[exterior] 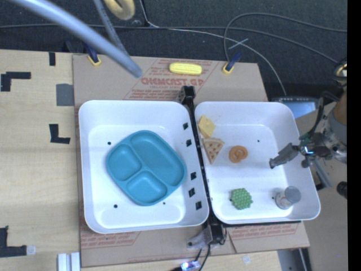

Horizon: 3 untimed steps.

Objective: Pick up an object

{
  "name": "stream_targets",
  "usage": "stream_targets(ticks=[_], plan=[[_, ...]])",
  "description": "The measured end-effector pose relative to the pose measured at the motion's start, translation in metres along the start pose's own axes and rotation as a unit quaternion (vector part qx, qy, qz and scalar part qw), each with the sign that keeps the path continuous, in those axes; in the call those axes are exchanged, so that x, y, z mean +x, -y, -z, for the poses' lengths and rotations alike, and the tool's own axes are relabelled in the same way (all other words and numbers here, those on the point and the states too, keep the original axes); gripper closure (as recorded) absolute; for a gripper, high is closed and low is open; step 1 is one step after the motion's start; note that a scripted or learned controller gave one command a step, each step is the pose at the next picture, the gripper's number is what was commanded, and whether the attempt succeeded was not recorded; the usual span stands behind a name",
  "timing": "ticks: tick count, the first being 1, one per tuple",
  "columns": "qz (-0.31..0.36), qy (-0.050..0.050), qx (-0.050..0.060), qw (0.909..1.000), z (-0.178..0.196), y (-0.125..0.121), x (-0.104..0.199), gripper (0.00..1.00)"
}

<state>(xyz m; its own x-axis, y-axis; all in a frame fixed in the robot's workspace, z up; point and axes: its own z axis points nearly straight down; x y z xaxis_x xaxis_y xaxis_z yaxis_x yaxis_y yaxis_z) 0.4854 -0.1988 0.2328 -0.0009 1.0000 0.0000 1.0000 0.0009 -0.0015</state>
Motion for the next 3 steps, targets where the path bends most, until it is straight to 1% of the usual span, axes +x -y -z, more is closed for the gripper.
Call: stream_targets(ticks=[1, 3], plan=[[0.0, -0.001, 0.002, 1.0, -0.044, 0.0, -0.002, 0.0], [0.0, 0.0, 0.002, 1.0, -0.131, 0.0, 0.001, 0.0]])
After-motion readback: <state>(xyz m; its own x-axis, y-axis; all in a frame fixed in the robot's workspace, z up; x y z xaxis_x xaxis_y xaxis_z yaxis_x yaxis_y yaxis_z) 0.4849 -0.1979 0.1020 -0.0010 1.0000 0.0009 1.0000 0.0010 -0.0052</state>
